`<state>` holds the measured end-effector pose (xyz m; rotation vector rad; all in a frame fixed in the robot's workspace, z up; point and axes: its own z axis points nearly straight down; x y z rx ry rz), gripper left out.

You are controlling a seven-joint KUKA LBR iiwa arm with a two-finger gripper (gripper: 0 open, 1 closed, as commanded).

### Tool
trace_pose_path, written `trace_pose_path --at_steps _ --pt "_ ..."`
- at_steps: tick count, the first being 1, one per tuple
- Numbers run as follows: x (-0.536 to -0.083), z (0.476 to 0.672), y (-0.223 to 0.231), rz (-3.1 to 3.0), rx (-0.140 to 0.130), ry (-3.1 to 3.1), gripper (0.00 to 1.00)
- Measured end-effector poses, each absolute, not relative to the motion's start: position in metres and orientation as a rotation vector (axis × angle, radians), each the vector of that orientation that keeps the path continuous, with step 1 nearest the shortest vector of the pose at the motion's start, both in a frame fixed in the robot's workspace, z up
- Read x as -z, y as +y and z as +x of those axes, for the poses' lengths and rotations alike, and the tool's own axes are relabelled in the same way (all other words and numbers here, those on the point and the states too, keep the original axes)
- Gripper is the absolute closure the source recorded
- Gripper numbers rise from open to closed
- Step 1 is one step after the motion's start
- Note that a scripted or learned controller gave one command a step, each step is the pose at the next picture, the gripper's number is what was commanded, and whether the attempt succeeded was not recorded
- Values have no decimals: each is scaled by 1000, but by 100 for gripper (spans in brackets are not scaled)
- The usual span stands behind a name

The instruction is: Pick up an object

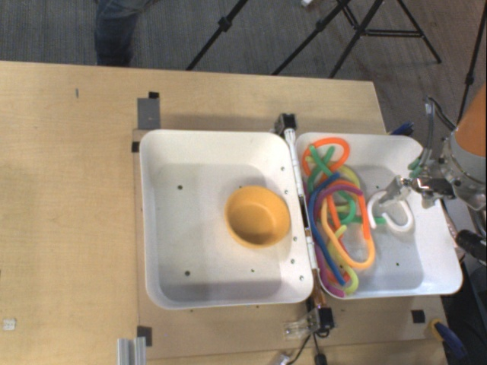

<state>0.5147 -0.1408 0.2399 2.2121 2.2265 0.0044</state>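
Note:
A bundle of coloured flexible tubes [340, 215], orange, green, purple and yellow, lies tangled along the left side of the right bin [426, 276]. An orange-yellow bowl [258, 215] sits upright in the middle of the left bin [183, 204]. My gripper [389, 202] reaches in from the right and hangs low over the middle of the right bin, just right of the tube bundle. Its tip is close to the green and orange loops. A whitish curved shape [399, 219] lies right under the tip, and I cannot tell what it is.
The two bins meet at a central divider [299, 196] with a black clamp [286, 120] at its far end. The wooden bench [68, 204] stretches to the left. Tripod legs [358, 14] stand on the carpet behind, and cables [308, 333] sit at the front edge.

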Motion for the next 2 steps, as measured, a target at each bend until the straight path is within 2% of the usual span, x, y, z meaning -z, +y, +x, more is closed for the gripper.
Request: trace_pose_path --at_steps 1,2 --pt "-113 531 -129 2118 -3 2318 0" --pt "-93 555 -131 1982 -12 2425 0"
